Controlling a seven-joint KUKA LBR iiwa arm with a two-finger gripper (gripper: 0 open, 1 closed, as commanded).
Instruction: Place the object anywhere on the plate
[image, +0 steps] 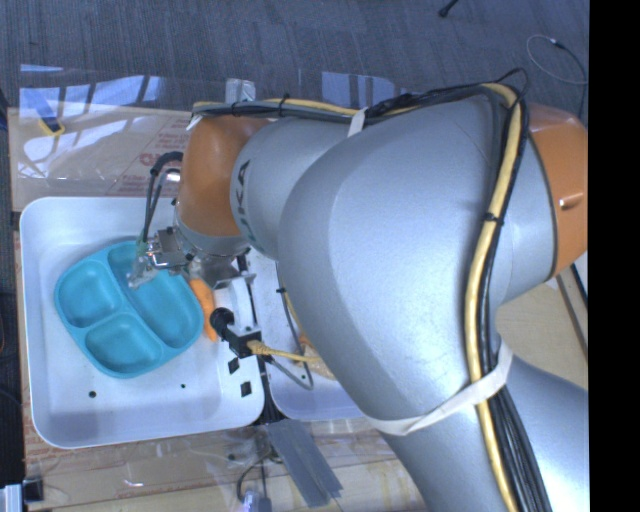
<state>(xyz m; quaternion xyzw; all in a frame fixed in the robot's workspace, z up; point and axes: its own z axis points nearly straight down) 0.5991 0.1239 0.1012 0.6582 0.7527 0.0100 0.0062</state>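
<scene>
Arm (400, 250) over left bin (60, 400), gripper (160, 255) at plate (125, 310) rim (jaw state: cannot tell), carrot (203, 296) just beside; placing step, release next.

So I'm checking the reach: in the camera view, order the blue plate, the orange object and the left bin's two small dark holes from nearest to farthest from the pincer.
1. Blue plate: directly under the pincer, at its upper right compartment.
2. Orange object: just right of the plate's edge.
3. Dark holes: on the bin floor, below the plate.
</scene>
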